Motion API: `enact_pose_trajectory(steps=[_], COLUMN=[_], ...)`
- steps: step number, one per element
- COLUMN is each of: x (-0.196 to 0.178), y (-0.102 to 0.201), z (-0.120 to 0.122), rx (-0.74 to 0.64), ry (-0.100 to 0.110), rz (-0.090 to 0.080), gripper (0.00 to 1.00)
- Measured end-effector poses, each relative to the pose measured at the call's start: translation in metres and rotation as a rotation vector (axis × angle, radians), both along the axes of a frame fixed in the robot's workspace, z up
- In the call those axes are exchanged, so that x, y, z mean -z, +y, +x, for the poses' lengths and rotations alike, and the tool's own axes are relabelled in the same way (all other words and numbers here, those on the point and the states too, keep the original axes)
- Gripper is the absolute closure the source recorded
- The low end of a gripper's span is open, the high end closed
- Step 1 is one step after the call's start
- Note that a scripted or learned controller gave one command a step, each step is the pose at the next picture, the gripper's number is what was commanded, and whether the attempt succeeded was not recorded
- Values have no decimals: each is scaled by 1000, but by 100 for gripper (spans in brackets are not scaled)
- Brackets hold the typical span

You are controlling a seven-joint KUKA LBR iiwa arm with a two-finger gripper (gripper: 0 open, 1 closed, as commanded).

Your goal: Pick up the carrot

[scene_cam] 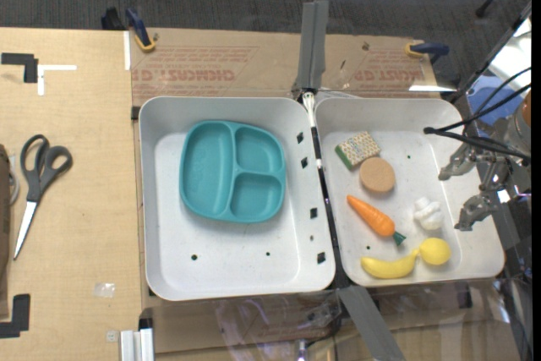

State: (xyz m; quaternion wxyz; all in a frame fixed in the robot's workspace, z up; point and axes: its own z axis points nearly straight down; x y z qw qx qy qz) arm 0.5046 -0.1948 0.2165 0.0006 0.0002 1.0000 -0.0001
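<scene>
The carrot (372, 216) is orange with a green stub and lies slantwise in the middle of the right bin (397, 118). My gripper (452, 199) hovers at that bin's right side, well to the right of the carrot. Its two fingers stand apart, open, with nothing between them. A small white object (428, 214) lies between the gripper and the carrot.
Around the carrot in the right bin are a tan round disc (377, 176), a green-edged checkered block (358, 149), a lemon (434, 252) and a banana (389, 266). The left bin (161, 249) holds a teal divided plate (232, 172). Scissors (38, 173) lie on the bench at far left.
</scene>
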Motion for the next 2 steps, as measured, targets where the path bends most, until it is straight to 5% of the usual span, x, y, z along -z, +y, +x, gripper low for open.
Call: enact_pose_trajectory(steps=[1, 2], x=[123, 112], y=[14, 15], z=[83, 85], rx=[-15, -18], ry=[-4, -9], rz=[-2, -3], gripper=[0, 100])
